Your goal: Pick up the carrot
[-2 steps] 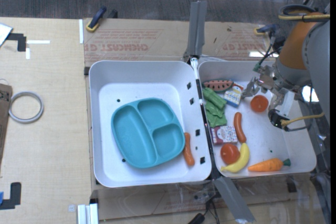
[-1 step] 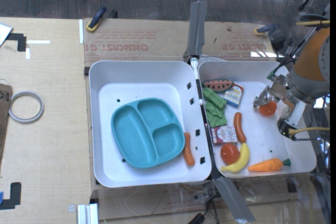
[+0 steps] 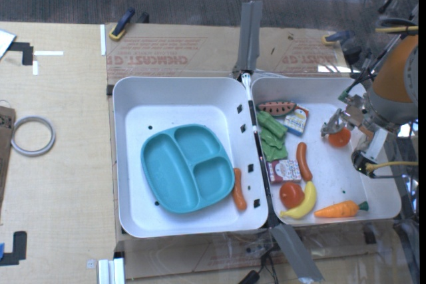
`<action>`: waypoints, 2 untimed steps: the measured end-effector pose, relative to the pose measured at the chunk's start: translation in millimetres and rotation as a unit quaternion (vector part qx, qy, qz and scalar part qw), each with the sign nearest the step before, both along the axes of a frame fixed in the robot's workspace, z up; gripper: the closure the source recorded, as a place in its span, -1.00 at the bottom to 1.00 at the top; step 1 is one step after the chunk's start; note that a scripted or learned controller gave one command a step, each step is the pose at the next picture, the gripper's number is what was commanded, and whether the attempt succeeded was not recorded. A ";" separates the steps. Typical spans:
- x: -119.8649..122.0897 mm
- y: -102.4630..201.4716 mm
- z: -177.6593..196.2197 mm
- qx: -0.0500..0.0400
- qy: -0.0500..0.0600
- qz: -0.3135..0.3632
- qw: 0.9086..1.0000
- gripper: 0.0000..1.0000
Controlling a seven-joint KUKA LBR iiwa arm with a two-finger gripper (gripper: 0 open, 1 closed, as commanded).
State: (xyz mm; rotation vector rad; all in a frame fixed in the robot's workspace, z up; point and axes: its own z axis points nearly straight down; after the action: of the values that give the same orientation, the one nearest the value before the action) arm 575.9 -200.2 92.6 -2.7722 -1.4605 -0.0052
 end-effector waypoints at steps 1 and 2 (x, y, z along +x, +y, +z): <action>-23.9 -2.3 1.9 0.001 -0.004 -0.029 1.000 -1.00; -11.5 -2.3 -0.2 0.003 0.003 -0.080 0.997 -1.00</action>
State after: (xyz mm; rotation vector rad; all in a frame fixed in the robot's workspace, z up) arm 564.4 -202.4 92.4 -2.8729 -1.2314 -0.0007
